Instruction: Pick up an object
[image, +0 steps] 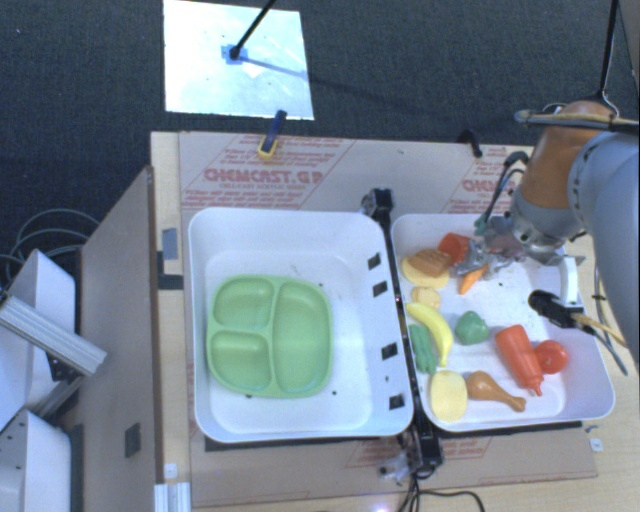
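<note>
Two shallow white plastic bins sit side by side. The left bin (230, 240) holds one smooth green divided plate (269, 335) with three compartments. The right bin (600, 395) holds about ten glossy toy foods, including one curved yellow banana (432, 327) and one small orange carrot (470, 281). The gripper (478, 262) is low at the far side, just above the carrot; whether its claw grips anything cannot be told.
</note>
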